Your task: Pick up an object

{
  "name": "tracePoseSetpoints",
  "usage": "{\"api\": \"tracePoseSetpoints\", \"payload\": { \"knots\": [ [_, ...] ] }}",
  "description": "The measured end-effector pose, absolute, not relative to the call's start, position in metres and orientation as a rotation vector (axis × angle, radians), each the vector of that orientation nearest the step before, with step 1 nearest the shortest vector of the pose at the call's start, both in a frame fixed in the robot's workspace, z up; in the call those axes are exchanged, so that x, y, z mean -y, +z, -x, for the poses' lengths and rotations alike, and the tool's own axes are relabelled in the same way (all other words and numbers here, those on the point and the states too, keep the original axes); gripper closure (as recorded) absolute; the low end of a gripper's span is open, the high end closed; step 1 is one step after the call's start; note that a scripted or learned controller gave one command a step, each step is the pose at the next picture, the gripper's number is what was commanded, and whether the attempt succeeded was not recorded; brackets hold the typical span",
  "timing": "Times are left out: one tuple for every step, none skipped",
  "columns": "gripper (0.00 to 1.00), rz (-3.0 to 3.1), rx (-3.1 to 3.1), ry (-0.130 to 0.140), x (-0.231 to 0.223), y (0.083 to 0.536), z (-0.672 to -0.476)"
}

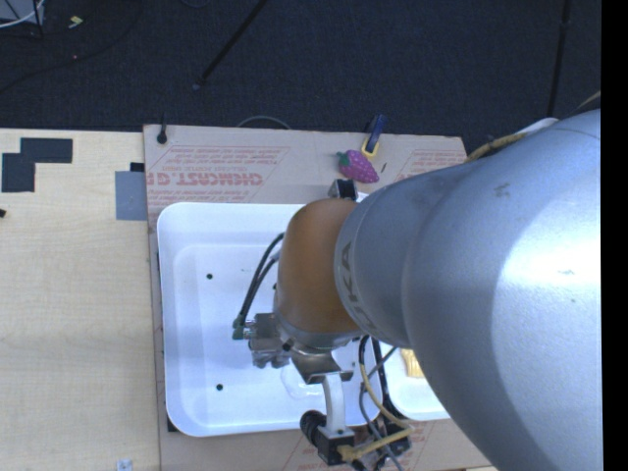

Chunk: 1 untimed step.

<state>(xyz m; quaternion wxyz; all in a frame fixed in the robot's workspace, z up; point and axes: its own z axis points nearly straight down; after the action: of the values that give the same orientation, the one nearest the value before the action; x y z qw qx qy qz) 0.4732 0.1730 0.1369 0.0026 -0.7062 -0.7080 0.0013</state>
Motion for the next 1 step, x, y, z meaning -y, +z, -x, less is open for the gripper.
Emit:
{"api": "tracePoseSetpoints", "payload": {
  "knots": [
    [1.0, 2.214, 2.225, 0.007, -0.2468, 0.0959, -0.4739]
  ]
}}
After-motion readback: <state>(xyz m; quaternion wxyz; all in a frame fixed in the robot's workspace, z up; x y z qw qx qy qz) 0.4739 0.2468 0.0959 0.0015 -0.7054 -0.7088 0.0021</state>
